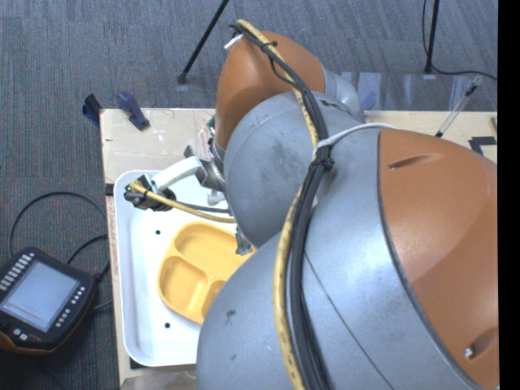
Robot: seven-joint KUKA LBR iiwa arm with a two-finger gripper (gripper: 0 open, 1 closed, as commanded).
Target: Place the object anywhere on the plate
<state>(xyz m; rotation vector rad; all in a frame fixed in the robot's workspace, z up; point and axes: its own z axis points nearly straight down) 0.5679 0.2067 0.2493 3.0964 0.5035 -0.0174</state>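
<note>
Grey carpet (97, 31) behind, two stand legs on it. One wooden bench (154, 136). One white bin (140, 299) visible, holding one yellow divided plate (188, 270). One arm (366, 250) covering most of bin. End effector hidden; state cannot tell. Task object location cannot tell. One pendant (41, 295) on floor, left.

The bulky grey-and-orange robot arm (341, 218) covers the view from twelve to six o'clock. At eight o'clock a yellow divided plastic plate (188, 270) lies in a shallow white bin (134, 299). A handheld control pendant (36, 299) sits on the carpet at nine.
</note>
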